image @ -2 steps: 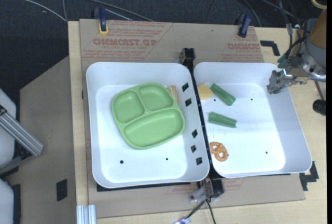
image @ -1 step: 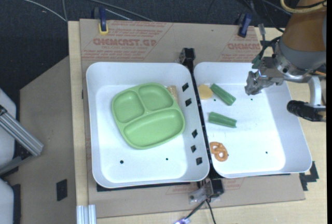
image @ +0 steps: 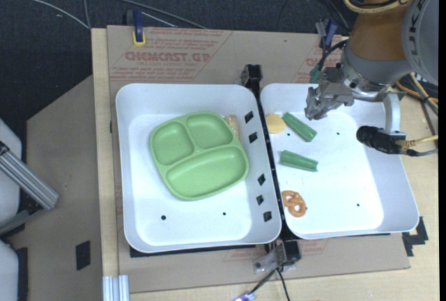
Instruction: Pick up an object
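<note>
- Overhead slanted view of a brown cardboard-topped bench [image: 209,42] w/ two shallow white plastic bins side by side, centre of frame.
- Left white bin [image: 136,153]: holds a light-green plastic divided plate w/ three compartments [image: 198,155], lying flat, mid-bin. A small tan item peeks out at the plate's upper right edge; too small to identify.
- Right white bin [image: 362,181]: several small objects, all in its left half.
- Pale yellow roundish piece [image: 276,124] at upper left of the right bin, near the divider.
- Green stick-shaped piece [image: 300,128] just beside the yellow one, angled down to the right.
- Second green stick-shaped piece [image: 299,161] below it, apart, lying nearly level.
- Orange-brown pretzel-shaped piece [image: 294,203] lower left of the right bin, near the divider.
- Grey robot arm w/ orange band [image: 390,10] enters from upper right of frame.
- Grey two-finger gripper [image: 317,111] sits over the upper part of the right bin, tips just above-right of the upper green stick; can't tell whether open or closed, nothing visibly held.
- Black cylindrical part [image: 376,138] over the bin's right side, below the arm.
- Blue clamp [image: 139,26] at the bench's upper left edge; dark floor w/ cables behind.
</note>
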`<action>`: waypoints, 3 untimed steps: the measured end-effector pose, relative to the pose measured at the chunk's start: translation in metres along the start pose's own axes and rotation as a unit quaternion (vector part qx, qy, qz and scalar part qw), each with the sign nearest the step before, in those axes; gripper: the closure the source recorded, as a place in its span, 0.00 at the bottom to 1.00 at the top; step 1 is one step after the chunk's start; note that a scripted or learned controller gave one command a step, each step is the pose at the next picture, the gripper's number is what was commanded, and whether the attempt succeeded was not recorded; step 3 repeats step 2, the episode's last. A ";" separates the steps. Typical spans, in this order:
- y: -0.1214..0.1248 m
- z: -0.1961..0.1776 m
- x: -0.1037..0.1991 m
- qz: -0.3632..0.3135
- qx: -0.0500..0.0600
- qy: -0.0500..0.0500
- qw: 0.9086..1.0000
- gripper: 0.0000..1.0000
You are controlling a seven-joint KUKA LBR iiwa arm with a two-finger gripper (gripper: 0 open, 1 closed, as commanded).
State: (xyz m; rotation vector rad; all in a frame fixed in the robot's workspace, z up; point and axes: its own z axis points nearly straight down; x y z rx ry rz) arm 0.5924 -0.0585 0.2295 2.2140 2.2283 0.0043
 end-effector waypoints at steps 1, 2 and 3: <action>0.005 0.011 0.053 0.000 0.002 0.000 1.000 1.00; 0.007 0.019 0.104 0.001 0.003 0.000 1.000 1.00; 0.007 0.019 0.104 0.001 0.003 0.000 1.000 1.00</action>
